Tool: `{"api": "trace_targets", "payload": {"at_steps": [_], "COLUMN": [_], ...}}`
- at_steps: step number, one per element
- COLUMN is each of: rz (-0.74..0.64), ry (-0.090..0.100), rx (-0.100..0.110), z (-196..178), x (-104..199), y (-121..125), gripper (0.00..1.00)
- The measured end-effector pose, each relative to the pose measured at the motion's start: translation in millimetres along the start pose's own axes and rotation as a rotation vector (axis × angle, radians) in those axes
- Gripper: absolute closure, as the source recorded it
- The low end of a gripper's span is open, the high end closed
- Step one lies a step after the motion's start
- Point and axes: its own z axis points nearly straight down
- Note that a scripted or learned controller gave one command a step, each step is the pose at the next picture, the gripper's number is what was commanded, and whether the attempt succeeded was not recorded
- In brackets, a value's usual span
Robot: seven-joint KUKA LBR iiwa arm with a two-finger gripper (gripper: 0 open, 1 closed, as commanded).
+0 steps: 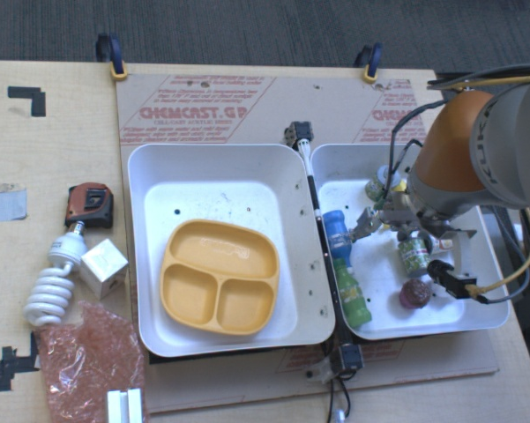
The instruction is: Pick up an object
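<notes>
over the right bin (476, 320) i hold the gripper (397, 221); jaw state: cannot tell. small green bottle (414, 256) lies beside it — light, rigid, slick; grip across its body.

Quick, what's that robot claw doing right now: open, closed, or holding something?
Gripper: low in the right bin among small bottles; whether it is open, shut or holding anything cannot be told from this view.

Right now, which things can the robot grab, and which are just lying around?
For the job: gripper, blue bottle, green bottle, small jar, dark red ball.

Lying about: yellow tray, light bulb, tape measure, white cube.
</notes>
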Motion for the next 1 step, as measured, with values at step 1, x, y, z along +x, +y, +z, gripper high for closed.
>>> {"api": "trace_targets", "payload": {"at_steps": [1], "rz": [0.001], "ry": [-0.001], "rx": [-0.002], "z": [-10.2], "x": [-0.6], "y": [0.9], "gripper": [1.0]}}
